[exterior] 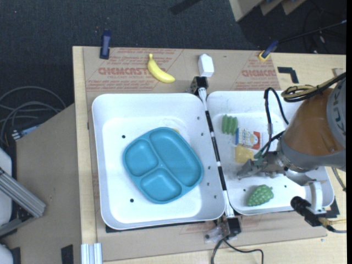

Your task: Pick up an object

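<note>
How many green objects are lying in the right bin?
2. A green block lies near the bin's far left corner. A bunch of green grapes lies near the front edge. The arm covers part of the right bin, so more may be hidden.

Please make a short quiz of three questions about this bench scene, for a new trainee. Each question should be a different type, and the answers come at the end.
1. True or false: the blue divided plate lies in the right bin.
2. Which item lies on the cardboard outside both bins?
A. green grapes
B. banana
C. green block
3. Fill in: the end effector is over the ____ bin.

Key
1. False. The plate lies in the left bin.
2. B. The banana lies behind the left bin.
3. Right. It is just above the grapes in this view.
</note>
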